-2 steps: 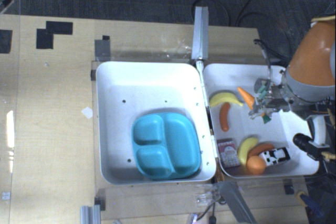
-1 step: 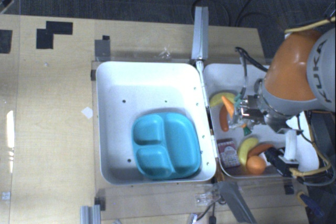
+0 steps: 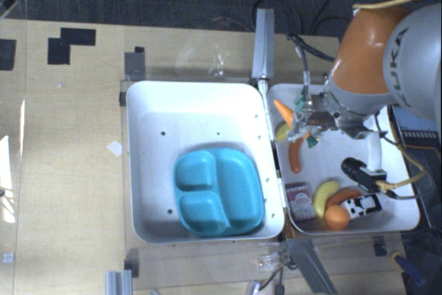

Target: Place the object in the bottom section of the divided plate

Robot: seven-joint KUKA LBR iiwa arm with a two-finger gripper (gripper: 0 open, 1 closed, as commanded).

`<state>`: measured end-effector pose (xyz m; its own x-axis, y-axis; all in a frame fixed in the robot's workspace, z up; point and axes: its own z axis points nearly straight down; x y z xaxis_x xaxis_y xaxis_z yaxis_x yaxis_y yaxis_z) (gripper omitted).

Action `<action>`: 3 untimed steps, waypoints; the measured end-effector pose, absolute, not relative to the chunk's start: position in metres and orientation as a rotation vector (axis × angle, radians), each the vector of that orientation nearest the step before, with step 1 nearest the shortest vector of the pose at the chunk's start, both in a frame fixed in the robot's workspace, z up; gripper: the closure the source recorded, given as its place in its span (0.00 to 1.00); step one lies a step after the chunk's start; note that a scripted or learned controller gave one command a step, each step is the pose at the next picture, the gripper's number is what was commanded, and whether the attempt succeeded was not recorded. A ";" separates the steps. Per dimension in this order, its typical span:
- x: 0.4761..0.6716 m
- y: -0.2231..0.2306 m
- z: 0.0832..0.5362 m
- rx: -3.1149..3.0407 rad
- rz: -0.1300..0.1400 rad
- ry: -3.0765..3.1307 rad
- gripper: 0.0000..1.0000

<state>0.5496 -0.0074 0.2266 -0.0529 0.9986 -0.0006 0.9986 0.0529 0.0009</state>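
A blue divided plate (image 3: 257, 216) lies in the lower middle of the left bin (image 3: 159, 114). It has two small sections on its left and one large section on its right, and nothing lies in any of them. My gripper (image 3: 302, 129) hangs over the upper left of the right bin (image 3: 397, 221). It is just above the upper end of a red-orange sausage (image 3: 295, 158) and beside a yellow-green piece (image 3: 282, 132). An orange carrot (image 3: 282, 109) lies just above that piece. Nothing visibly sits in the gripper.
At the right bin's front lie a yellow banana (image 3: 324, 194), an orange fruit (image 3: 336, 217) and a small dark red box (image 3: 298, 200). A metal divider post (image 3: 262, 45) stands between the bins at the back. The arm covers the right bin's far corner.
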 end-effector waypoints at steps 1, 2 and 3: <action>0.503 0.039 0.204 2.165 -0.001 2.277 1.00; 0.490 0.086 0.183 2.617 -0.002 1.741 1.00; 0.522 0.099 0.237 2.545 0.001 1.840 1.00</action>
<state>0.5218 0.0985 0.2371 0.3137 0.9495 -0.0001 0.9495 -0.3137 0.0013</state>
